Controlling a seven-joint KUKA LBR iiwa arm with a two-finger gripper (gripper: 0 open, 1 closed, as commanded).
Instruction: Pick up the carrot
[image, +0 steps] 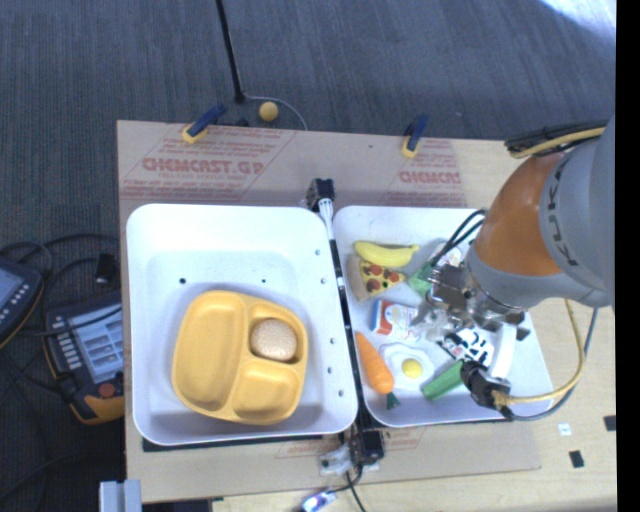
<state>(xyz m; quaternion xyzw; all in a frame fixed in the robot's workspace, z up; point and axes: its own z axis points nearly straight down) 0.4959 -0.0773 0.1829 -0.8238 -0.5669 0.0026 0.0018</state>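
Note:
The carrot (375, 366) is orange with a small green stub at its near end. It lies in the right bin (530, 385) along its left wall, near the front. My gripper (437, 312) hangs over the middle of that bin, to the right of the carrot and a little behind it. It sits above a small milk carton (391, 319) and a fried egg (408, 365), apart from the carrot. The arm's grey and orange body (535, 235) hides the bin's right rear part.
A banana (385, 253) and a pizza slice (372, 277) lie at the back of the right bin. A green vegetable (441, 381) lies at the front. The left bin (165, 250) holds a yellow divided plate (215, 350) with a bread roll (274, 340).

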